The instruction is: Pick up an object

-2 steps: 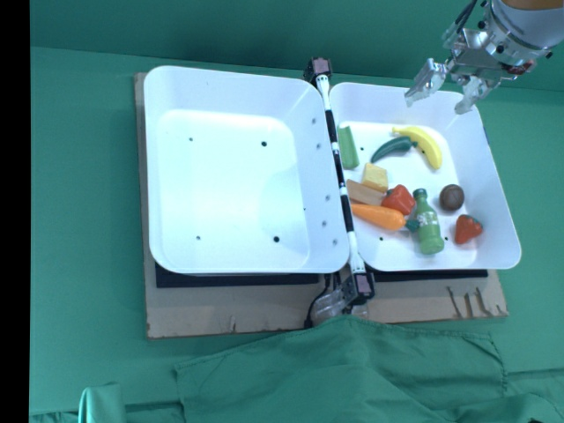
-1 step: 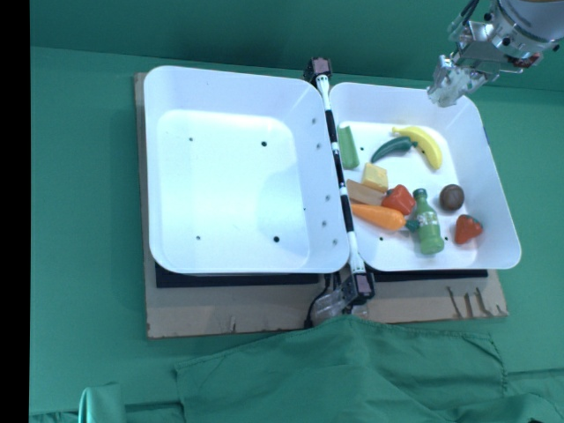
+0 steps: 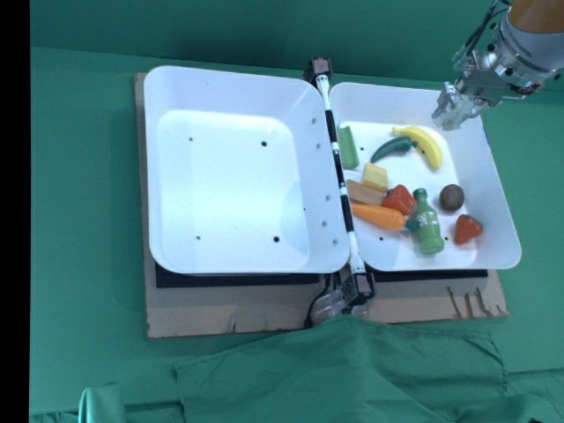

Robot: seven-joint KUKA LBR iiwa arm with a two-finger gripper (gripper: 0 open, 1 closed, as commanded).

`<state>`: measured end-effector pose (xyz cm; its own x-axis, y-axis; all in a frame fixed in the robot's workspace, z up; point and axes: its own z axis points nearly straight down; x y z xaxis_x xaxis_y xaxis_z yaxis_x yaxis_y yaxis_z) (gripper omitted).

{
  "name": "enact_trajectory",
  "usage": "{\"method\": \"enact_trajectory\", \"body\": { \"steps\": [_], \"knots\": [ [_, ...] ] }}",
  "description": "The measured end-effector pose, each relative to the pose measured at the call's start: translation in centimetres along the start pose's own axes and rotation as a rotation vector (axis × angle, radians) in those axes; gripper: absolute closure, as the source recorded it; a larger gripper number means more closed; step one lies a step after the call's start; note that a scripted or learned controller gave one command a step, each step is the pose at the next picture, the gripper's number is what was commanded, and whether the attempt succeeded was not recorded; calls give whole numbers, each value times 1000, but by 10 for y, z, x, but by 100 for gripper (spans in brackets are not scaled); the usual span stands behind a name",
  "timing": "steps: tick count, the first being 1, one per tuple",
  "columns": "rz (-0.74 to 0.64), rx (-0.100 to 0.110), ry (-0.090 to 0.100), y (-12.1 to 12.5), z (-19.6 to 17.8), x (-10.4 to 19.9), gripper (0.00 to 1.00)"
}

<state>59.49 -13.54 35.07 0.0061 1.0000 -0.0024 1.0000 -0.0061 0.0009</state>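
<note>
The right bin (image 3: 493, 192) holds several toy foods: a yellow banana (image 3: 425, 143), a dark green pepper (image 3: 390, 149), a green stick (image 3: 349, 146), a yellow cheese wedge (image 3: 375, 176), a tan block (image 3: 364, 192), a carrot (image 3: 377, 216), a red pepper (image 3: 399, 198), a green bottle (image 3: 427, 223), a brown ball (image 3: 452, 196) and a strawberry (image 3: 468, 229). My gripper (image 3: 452, 109) hangs over the bin's far right corner, just above and right of the banana. I see nothing between its fingers.
The left bin (image 3: 233, 170) stands beside the right one, with a black-and-white divider bar (image 3: 337, 170) between them. Both rest on a cardboard sheet (image 3: 220, 320) over green cloth. A fold of green cloth (image 3: 352, 368) lies in front.
</note>
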Motion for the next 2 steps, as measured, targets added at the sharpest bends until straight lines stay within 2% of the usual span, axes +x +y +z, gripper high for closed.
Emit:
{"method": "enact_trajectory", "body": {
  "steps": [1, 2],
  "knots": [
    [4, 5, 1, -50, 65, -35, 100],
    [4, 8, 3, -125, 131, -44, 100]
  ]
}}
